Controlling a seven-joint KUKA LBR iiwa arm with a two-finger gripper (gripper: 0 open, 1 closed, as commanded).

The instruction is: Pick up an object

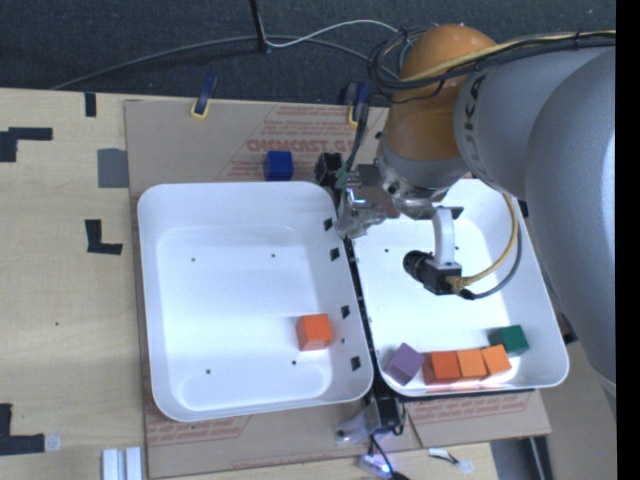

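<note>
Right now the arm (560, 168) reaches in from the right side of the frame, and its gripper (350, 206) sits low at the upper centre, over the rims where the left bin (230, 288) and the right bin (470, 318) meet. Whether it is spread or pressed together I cannot tell from here; nothing shows in its grasp. An orange cube (314, 331) lies alone in the lower right part of the left bin. Along the lower edge of the right bin runs a row: a purple block (403, 363), three orange blocks (468, 365) touching side by side, and a green block (512, 340) just above the last one. A blue cube (279, 164) rests on the cardboard (290, 133) above the left bin.
</note>
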